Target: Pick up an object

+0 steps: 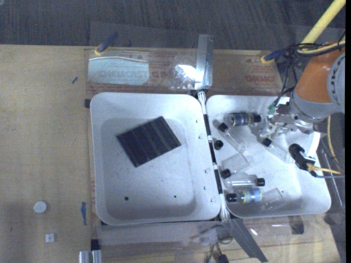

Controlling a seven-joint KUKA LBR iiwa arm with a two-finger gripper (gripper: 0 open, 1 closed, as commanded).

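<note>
Several small clear bottles with black caps lie in the right bin [315, 201]. One with a dark label [242, 118] rests near the bin's far wall. Two more lie side by side at the near edge, a plain one [245, 182] and one with a blue label [248, 196]. My gripper [276, 127] hangs low over the far right part of this bin, just right of the dark-label bottle. A small black cap [267, 142] sits right below it. In the left bin [104, 201] a black ribbed mat [148, 141] lies flat.
A clear bottle [230, 136] lies on a slant by the divider between the bins, with loose black caps [218, 144] near it. A metal bracket [205, 62] and taped plastic sheets sit behind the bins. The bench to the left is bare wood.
</note>
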